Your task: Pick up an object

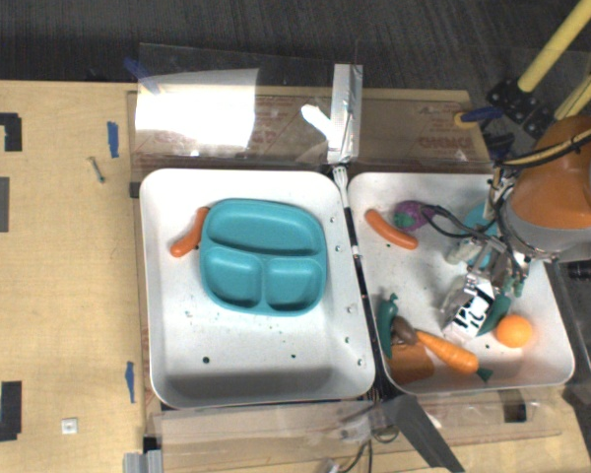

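Claw (470, 308): low in right bin (557, 363), finger state indeterminable, nothing visibly held; orange ball (513, 331) just right of it, carrot (447, 351) nearer; pick apparently not yet accomplished.

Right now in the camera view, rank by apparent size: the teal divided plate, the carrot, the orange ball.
1. teal divided plate, by far the largest
2. carrot
3. orange ball, smallest, though close to the carrot

Robot lab: taped bench (49, 264), white bins (167, 294)
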`<state>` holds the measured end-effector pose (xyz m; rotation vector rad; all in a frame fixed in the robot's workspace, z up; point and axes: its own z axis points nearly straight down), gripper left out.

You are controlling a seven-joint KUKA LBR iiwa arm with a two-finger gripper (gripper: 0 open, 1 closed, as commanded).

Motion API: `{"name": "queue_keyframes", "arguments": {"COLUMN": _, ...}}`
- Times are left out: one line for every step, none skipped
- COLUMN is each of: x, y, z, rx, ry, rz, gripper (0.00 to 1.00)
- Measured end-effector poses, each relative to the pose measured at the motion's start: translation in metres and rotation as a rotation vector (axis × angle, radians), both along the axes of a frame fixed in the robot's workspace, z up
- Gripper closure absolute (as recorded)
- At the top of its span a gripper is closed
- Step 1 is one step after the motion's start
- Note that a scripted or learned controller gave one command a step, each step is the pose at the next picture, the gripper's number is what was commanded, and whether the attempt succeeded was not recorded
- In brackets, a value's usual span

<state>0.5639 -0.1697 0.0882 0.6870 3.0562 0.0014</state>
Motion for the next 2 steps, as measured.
{"name": "queue_keyframes", "arguments": {"x": -0.050, "y": 0.044, "z": 0.001, "rx": 0.003, "ry": 0.000, "rz": -0.188, "gripper": 0.00}}
{"name": "queue_keyframes", "arguments": {"x": -0.080, "y": 0.054, "z": 0.001, "rx": -0.001, "ry": -0.006, "rz": -0.097, "gripper": 0.00}}
